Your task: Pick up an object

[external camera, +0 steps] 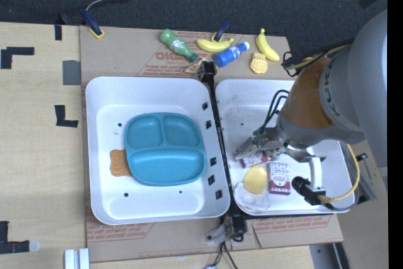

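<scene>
Arm (343, 88) fills the right side of your view, grey with an orange band, and it hides the right bin's (233, 92) upper right corner and much of its floor. The gripper (258, 147) sits low over that bin's middle; its tip is dark and tangled with cable, so you cannot tell how the jaws stand, nor whether anything lies between them.

Left bin (101, 135) holds a blue tray (165, 148) with three compartments, lying flat near its centre. An orange slab (118, 162) pokes out from under the tray's left edge, mostly covered. Open floor runs around the tray on all sides, widest along the front.

In the right bin, just below the gripper: a yellow lemon (255, 179), round and matte, resting on something clear that you can barely make out. Beside it to the right, a small red and white box (279, 177), flat, touching or nearly touching the lemon. A reddish packet (249, 160) lies just under the gripper tip, partly hidden. Little free floor is left there; the bin's left half above the lemon is open.

Behind the bins on the cardboard: green bottle (176, 44), two bananas (215, 45), blue bottle (230, 54), corn (257, 63).
</scene>
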Action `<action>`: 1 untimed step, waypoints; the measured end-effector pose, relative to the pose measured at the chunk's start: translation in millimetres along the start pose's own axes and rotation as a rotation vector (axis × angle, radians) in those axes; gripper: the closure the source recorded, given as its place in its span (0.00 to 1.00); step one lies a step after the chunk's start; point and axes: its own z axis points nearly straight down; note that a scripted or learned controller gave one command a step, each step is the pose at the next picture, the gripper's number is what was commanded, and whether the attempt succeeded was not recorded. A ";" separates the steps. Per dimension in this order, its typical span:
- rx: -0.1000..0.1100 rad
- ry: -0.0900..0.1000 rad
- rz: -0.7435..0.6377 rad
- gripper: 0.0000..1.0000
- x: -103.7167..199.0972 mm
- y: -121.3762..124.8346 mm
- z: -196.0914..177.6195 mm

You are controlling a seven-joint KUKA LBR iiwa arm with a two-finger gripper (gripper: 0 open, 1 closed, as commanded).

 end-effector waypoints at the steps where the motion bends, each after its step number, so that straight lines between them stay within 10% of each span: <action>1: 0.001 0.001 0.000 1.00 0.3 0.1 -9.3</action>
